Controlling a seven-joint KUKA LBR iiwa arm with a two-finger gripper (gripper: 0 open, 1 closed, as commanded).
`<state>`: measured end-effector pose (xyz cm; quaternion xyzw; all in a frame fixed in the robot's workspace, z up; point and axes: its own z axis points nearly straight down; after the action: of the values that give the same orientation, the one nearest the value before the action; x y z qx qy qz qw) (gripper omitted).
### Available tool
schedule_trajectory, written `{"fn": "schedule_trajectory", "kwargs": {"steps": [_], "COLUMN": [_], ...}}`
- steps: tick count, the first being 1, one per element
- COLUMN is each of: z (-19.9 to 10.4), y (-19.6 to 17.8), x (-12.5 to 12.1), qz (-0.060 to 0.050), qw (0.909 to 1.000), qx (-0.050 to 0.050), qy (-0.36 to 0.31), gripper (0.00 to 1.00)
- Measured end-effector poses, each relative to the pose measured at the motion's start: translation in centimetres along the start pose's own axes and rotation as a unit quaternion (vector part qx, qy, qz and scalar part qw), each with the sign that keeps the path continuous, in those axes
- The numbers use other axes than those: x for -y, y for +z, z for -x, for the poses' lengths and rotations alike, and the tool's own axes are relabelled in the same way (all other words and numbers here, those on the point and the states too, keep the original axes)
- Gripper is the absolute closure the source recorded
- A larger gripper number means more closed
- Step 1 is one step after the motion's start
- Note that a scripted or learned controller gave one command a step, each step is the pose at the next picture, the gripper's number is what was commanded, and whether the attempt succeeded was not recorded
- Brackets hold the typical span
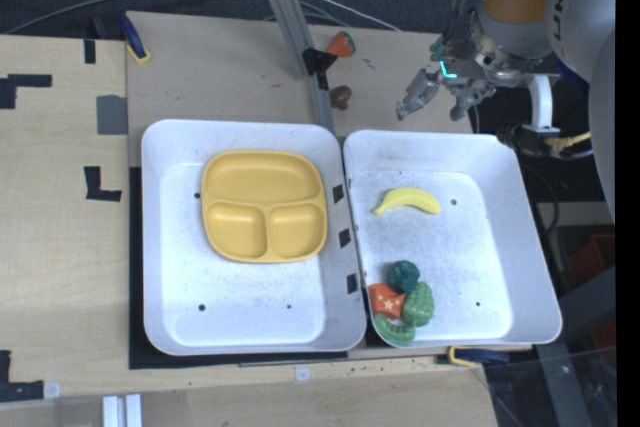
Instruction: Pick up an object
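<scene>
nothing is picked up yet. the gripper (437, 103) is seen above the right bin (505, 245), fingers spread apart and holding nothing. the banana (408, 202) is left to be grasped.

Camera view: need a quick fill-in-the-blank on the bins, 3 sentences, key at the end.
1. The yellow divided tray lies in the ____ bin as the camera sees it.
2. The banana shares its bin with a cluster of toys in the corner ____ the camera.
3. The gripper hangs beyond the bins' ____ edge.

Missing words: left; nearest; far
</scene>
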<state>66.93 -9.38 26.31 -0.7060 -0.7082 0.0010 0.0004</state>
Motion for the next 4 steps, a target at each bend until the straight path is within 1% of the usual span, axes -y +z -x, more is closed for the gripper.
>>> {"fn": "schedule_trajectory", "kwargs": {"steps": [1, 3, 4], "z": [-0.2, -0.4, -0.5], "y": [4.9, 17.6, 16.3], "x": [-0.8, 0.4, 0.3], "qz": [-0.002, -0.003, -0.001], "qw": [1.0000, 1.0000, 1.0000], "qx": [0.000, 0.000, 0.000], "qy": [0.000, 0.000, 0.000], "gripper": [0.00, 0.00, 1.00]}}
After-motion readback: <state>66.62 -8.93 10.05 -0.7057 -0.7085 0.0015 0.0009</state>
